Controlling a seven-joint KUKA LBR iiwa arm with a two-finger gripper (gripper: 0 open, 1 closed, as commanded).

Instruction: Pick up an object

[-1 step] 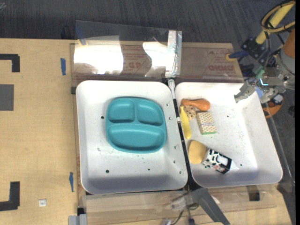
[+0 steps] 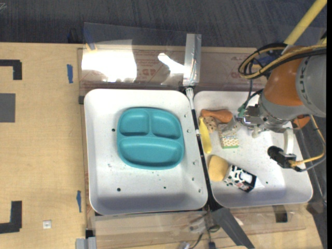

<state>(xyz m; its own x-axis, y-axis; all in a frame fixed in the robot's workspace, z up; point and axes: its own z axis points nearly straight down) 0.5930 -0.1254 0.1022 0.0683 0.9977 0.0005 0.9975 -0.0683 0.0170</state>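
You are looking down on two white bins set side by side on the counter: the left bin (image 2: 98,191) carries a teal divided plate (image 2: 151,137), and the right bin (image 2: 290,191) carries the loose objects among which the pick must be made. The arm (image 2: 303,87) enters from the right of the view, its orange band above the wrist, with the jaws (image 2: 249,119) low over the upper middle of the right bin. You cannot tell from this angle whether the jaws are open or closed, and nothing can be seen between them, so judge the task as not yet accomplished: the approach seems made, while the grasp and the lift are left. The nearest candidates lie just left of the jaws: an orange carrot-like piece (image 2: 217,115), a small patterned card or packet (image 2: 229,139) below it, and a yellow strip (image 2: 205,137) against the bin's left wall. A tan rounded object (image 2: 218,167) and a black-and-white spotted item (image 2: 241,178) rest nearer the front, well apart from the jaws.
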